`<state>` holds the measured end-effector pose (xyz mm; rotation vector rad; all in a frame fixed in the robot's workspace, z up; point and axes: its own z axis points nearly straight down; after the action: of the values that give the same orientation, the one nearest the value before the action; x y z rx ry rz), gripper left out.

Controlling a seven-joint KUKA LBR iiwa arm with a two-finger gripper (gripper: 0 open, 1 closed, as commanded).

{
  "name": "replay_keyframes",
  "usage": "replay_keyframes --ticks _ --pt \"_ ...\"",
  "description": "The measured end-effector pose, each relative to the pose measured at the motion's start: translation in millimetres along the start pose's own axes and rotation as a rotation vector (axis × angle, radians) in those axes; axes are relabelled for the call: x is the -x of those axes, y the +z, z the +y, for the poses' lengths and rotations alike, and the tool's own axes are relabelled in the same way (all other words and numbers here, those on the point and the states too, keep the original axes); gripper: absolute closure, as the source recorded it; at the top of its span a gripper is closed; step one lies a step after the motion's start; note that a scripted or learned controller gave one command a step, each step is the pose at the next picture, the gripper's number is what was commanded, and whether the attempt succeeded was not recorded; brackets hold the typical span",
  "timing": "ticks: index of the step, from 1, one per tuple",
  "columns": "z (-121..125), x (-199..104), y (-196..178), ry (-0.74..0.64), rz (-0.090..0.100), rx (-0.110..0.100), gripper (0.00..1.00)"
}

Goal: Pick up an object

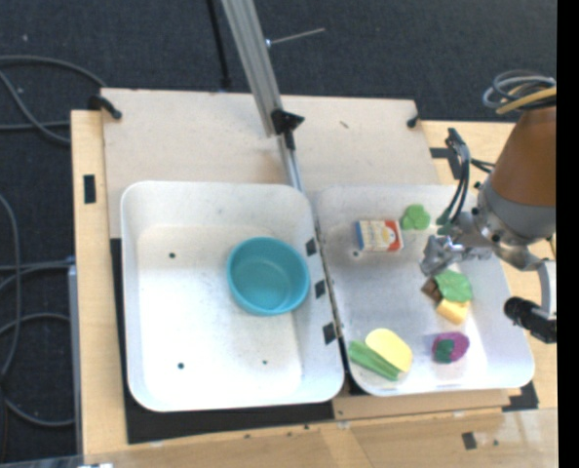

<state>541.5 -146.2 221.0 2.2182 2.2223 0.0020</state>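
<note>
My gripper (pixel 443 257) hangs low over the right bin (pixel 387 286), near its right side. Just below its fingers lies a small pile: a green piece (pixel 456 286), a brown bit (pixel 431 290) and a yellow block (pixel 453 310). Whether anything sits between the fingers is hidden by the wrist. Elsewhere in that bin are a small white and orange carton (pixel 378 235), a green lump (pixel 415 217), a purple and green toy (pixel 450 347) and a yellow and green corn-like toy (pixel 383 352). A teal bowl (pixel 268 275) rests in the left bin (pixel 173 291).
A slanted metal pole (pixel 258 66) rises from the back between the bins. The arm's orange and grey body (pixel 525 174) crowds the right bin's right edge. Cables trail on the dark floor at left.
</note>
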Motion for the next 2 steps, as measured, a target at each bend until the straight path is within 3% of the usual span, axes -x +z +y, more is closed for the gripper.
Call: replay_keyframes --ticks 2 --pt "17 -105 0 -0.007 0.002 0.000 1.00"
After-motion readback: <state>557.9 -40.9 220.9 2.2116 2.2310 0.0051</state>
